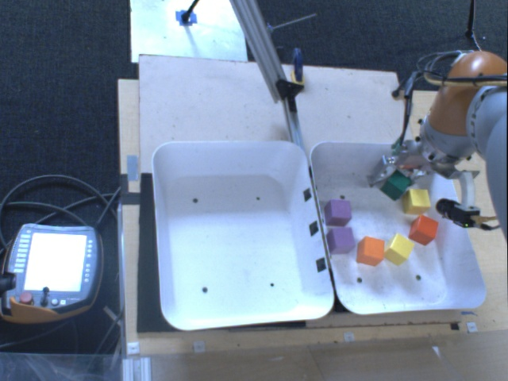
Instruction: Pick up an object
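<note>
Gripper [394, 173] clamped on green cube [394, 186], lifted just above the yellow cube [415, 201] in right bin [468, 288].

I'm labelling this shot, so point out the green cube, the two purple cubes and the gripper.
green cube [394, 186], camera view, its visible face.
upper purple cube [338, 211], camera view, top face.
lower purple cube [341, 240], camera view, top face.
gripper [394, 171], camera view, at the fingertips.

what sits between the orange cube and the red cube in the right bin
In the camera view, a yellow cube lies between the orange cube and the red cube, touching the orange one or nearly so.
</note>
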You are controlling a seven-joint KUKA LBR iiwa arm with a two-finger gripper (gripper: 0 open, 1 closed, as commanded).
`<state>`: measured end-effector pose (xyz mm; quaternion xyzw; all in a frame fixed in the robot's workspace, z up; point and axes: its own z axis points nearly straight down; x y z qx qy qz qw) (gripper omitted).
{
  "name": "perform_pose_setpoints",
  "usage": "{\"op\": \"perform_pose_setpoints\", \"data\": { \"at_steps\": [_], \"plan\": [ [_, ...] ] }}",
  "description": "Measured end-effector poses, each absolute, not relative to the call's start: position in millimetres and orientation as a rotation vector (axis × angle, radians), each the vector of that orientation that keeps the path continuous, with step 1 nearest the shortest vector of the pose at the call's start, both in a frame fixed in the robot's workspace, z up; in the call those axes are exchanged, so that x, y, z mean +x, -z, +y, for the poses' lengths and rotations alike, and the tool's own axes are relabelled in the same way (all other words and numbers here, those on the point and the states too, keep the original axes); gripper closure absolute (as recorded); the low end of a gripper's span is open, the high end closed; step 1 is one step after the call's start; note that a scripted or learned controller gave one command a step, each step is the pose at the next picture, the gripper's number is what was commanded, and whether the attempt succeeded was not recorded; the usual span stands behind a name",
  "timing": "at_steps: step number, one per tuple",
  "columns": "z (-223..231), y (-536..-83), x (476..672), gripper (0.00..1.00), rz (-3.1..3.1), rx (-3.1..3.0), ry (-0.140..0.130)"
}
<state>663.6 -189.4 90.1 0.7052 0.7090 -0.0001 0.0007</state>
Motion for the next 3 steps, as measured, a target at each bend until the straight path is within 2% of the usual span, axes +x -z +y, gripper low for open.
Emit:
{"op": "perform_pose_setpoints", "data": {
  "at_steps": [1,3],
  "plan": [
    [-190,-104,665.4,1.00,2.227,2.207,-0.004],
    [-185,-236,670.9,1.00,2.222,2.208,-0.008]
  ]
}}
